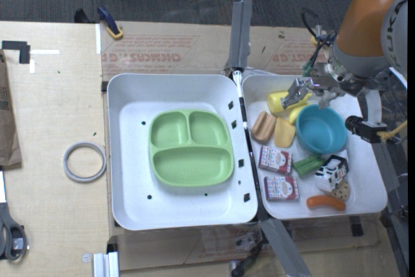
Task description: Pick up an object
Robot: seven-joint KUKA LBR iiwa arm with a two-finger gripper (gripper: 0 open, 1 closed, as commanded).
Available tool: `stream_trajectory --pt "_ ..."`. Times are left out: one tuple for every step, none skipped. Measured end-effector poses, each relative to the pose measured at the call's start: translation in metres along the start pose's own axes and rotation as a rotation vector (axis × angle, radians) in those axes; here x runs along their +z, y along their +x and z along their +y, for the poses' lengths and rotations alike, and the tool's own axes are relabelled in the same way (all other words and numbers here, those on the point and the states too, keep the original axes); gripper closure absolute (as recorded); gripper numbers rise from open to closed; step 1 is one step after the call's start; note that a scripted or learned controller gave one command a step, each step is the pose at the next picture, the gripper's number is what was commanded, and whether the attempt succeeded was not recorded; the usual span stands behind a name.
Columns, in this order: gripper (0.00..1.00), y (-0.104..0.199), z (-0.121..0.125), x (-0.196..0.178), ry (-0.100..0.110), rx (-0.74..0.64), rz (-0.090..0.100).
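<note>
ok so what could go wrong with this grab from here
The gripper is low over the yellow plastic piece, which sits tight against the blue round bowl and the tan bun-shaped toy. It may nudge those neighbours or pinch two things at once. The yellow piece also lies close to the right bin's white wall, so a finger could catch it.

A divided plate (191,147) lies in the left bin (123,159).

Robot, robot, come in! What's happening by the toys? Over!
End effector low over right bin, at yellow toy. Nothing seen held. Blue bowl crowds alongside.
</note>
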State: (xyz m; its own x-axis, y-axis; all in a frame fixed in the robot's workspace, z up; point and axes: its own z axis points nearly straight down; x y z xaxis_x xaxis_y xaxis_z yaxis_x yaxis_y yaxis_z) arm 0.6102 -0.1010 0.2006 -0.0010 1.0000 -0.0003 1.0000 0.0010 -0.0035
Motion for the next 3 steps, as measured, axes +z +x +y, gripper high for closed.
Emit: stream_trajectory --pt "0.0 -0.023 0.002 0.099 -0.001 -0.035 0.0" --pt "0.0 -0.037 0.012 0.039 -0.003 0.223 -0.001" --pt "0.0 -0.1 0.035 0.023 -0.005 -0.042 -0.002"
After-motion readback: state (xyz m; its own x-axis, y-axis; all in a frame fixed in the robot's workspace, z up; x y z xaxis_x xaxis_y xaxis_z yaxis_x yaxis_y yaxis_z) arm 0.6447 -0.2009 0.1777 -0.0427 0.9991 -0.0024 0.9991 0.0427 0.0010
